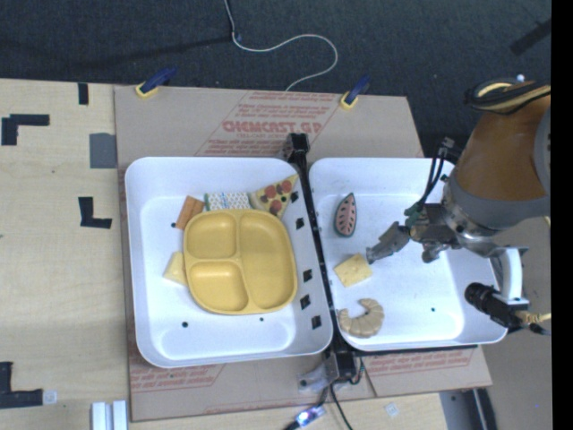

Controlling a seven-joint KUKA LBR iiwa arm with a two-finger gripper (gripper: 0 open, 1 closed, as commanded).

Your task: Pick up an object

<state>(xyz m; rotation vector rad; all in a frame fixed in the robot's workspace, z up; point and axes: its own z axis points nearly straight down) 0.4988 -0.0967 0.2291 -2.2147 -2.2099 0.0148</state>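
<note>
Right now the gripper [407, 245] hovers over the right bin [448, 330], its dark metal fingers spread apart with nothing between them. Just left of one fingertip lies a pale yellow cheese wedge [353, 270]; a ridged croissant [362, 317] sits nearer, a watermelon slice [346, 214] farther. A smooth yellow divided plate [240, 262] occupies the left bin [148, 267].

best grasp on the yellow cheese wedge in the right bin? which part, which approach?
Likely across the middle of the cheese wedge, coming straight down. It lies flat on the right bin floor with bare floor all around it, apart from the watermelon slice and the croissant. The hand sits just to its right. Span the shorter width so the fingers meet its straight sides.
</note>
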